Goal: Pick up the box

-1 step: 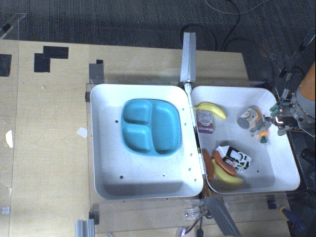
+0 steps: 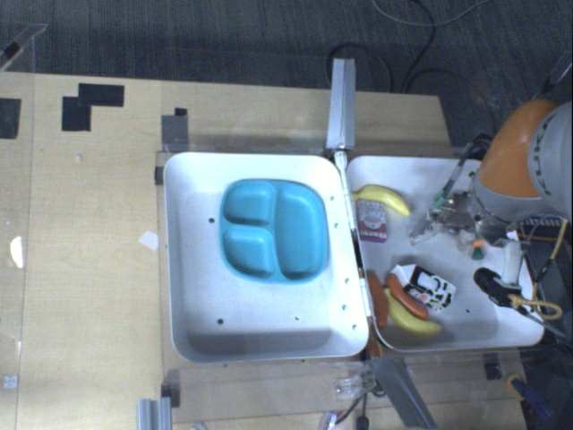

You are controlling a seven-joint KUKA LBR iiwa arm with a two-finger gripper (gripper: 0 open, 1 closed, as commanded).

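Surface: pale wood (image 2: 89, 240) carrying two white bins side by side, with dark floor behind.
Hand: the hand (image 2: 440, 219) hangs over the upper middle of the right bin (image 2: 470, 328), on the arm coming in from the right. Whether it is open or closed cannot be told from this angle, and nothing is seen in its grasp.
Box: the black-and-white box (image 2: 431, 287) lies tilted in the lower half of the same bin, below the hand and apart from it.
Crowding: a red sausage (image 2: 406, 296) and a banana (image 2: 417, 321) press against the box's left and lower edges. A second sausage (image 2: 378, 301) lies by the bin wall.
Decoy: a small maroon-and-white packet (image 2: 372, 219) sits left of the hand, beside another banana (image 2: 383, 198). It looks box-like too.
Far side: a blue plate (image 2: 273, 229) sits in the left bin (image 2: 176, 267), out of the way.
Risk 1: closing on the packet instead, because it lies about level with the hand.
Risk 2: catching the sausage or banana along with the box, since they touch it.
Risk 3: slipping off the box, whose tilt gives the hand a poor face to grip.
Risk 4: nudging the box against the fruit on the way down and shifting it off target.
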